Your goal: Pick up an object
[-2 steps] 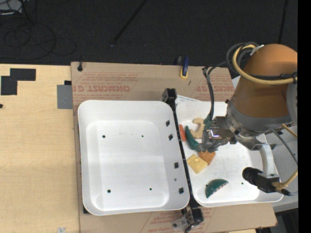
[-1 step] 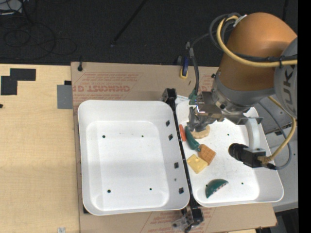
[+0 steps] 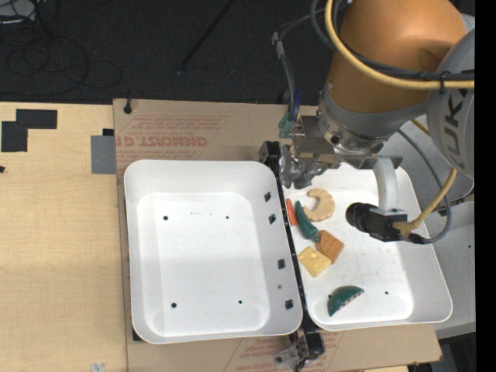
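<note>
Several small toy foods lie in the right bin. A tan, croissant-like piece sits near its back left, with a thin orange stick and a dark green pepper shape beside it. A waffle-patterned orange square and a yellow wedge lie a little nearer the front. A teal half-moon piece rests toward the front. My gripper hangs over the bin's back left corner, just above and left of the croissant piece. I see nothing held between its fingers.
The left bin stands beside the right one, with black clips along the shared wall. Both rest on a cardboard sheet. A black cylindrical part of the arm hangs over the right bin's middle.
</note>
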### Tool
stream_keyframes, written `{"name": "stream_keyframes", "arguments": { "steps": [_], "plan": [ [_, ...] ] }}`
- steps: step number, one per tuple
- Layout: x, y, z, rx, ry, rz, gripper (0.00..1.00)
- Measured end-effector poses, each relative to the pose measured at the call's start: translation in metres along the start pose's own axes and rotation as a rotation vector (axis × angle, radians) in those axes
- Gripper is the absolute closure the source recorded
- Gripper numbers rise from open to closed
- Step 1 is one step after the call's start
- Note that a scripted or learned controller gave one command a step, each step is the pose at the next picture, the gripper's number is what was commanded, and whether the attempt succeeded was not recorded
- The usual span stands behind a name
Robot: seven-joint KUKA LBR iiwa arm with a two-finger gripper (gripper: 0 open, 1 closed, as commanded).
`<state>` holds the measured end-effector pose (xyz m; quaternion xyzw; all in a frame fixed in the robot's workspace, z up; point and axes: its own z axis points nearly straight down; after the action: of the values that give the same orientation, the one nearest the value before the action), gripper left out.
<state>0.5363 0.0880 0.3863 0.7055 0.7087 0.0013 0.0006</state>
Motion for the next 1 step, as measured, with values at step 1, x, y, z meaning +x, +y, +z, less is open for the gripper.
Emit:
{"name": "stream_keyframes", "arguments": {
  "steps": [1],
  "plan": [
    [-0.0086, -0.0295, 0.0312, 0.010, -0.002, 0.005, 1.00]
  ]
}}
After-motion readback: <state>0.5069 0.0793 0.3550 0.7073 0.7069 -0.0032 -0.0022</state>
